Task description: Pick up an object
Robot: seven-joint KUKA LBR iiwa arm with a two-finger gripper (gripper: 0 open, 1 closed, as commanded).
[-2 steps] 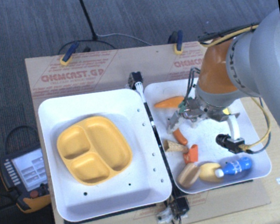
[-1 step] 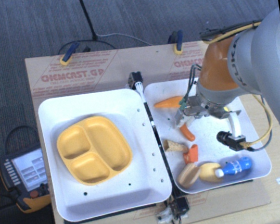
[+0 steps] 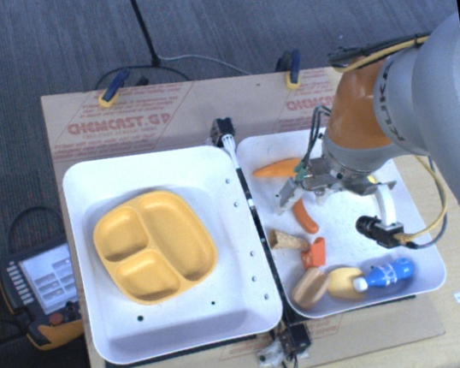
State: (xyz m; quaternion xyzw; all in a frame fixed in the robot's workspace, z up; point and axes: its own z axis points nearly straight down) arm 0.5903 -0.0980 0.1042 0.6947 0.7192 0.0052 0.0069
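Camera view shows the claw point(image 3: 294, 195) low in the right bin point(image 3: 419, 283), its two fingers spread apart with nothing between them. Just above it lies a carrot point(image 3: 278, 168), and just below its tips a small red sausage point(image 3: 305, 216). Farther below sit a bread roll point(image 3: 309, 287) and a blue bottle point(image 3: 388, 274); well to its left, a yellow tray point(image 3: 153, 245) lies in the left bin point(image 3: 106, 333).

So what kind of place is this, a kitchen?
Probably a robot test lab, not a kitchen: a robot arm reaches over two white bins, the food looks like toys, and cables run across carpet.
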